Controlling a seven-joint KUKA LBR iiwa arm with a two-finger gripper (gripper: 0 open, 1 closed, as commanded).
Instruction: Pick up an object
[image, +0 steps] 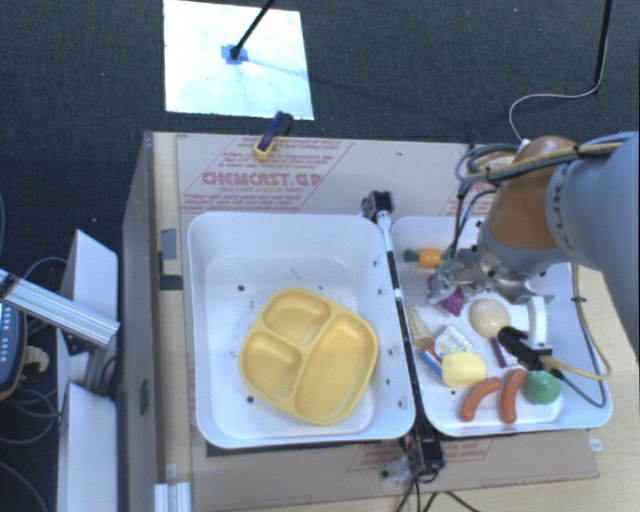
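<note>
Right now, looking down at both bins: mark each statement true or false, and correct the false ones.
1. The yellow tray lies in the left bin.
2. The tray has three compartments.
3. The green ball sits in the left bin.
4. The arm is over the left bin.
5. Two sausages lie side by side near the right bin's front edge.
1. True: the tray lies in the left bin.
2. True.
3. False: the green ball is in the right bin, front corner.
4. False: the arm is over the right bin.
5. True: the sausages lie beside the ball.
</note>
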